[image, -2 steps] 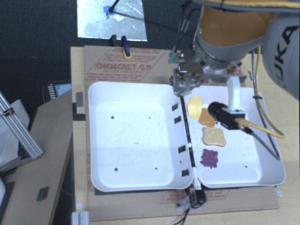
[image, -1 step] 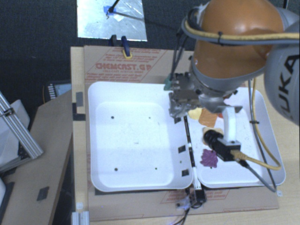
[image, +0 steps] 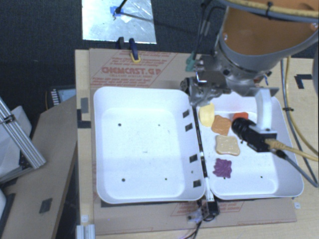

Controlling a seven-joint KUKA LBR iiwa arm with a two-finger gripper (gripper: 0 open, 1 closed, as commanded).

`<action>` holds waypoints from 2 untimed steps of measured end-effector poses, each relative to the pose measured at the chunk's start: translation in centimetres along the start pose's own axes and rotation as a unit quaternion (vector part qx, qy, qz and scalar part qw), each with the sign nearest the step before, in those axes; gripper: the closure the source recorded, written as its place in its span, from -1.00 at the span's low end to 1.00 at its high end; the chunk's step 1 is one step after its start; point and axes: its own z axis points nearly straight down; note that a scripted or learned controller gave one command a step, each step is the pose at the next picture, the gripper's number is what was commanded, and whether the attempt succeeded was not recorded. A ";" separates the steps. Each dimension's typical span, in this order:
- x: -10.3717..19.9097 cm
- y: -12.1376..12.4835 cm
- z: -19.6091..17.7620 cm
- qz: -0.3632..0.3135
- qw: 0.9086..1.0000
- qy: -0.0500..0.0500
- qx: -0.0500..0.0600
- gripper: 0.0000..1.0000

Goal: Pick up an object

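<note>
While my arm hangs over the right-hand bin, my claw sits at the far end of the seam where the two white bins meet; whether it is apart or together I cannot tell. Nothing shows gripped in it.

Just right of the seam lies a yellow toy food wedge, its long axis running along the seam. Touching it, one step further from the seam, an orange piece lies tilted. A small red piece sits beyond that. A toy toast slice lies flat near the seam, its long axis crossing away from it. A purple grape-like cluster lies nearer the camera, just beside the seam. A black unit with a yellow cable reaches over the bin beside the toast.

Left of the seam is the other bin. Both rest on a printed cardboard sheet on the tabletop, with dark carpet and a shiny metal plate beyond.
</note>
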 end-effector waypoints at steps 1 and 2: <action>6.4 0.0 -4.9 -0.003 1.000 0.001 0.001 1.00; 5.2 8.1 -7.0 0.003 1.000 -0.002 0.002 1.00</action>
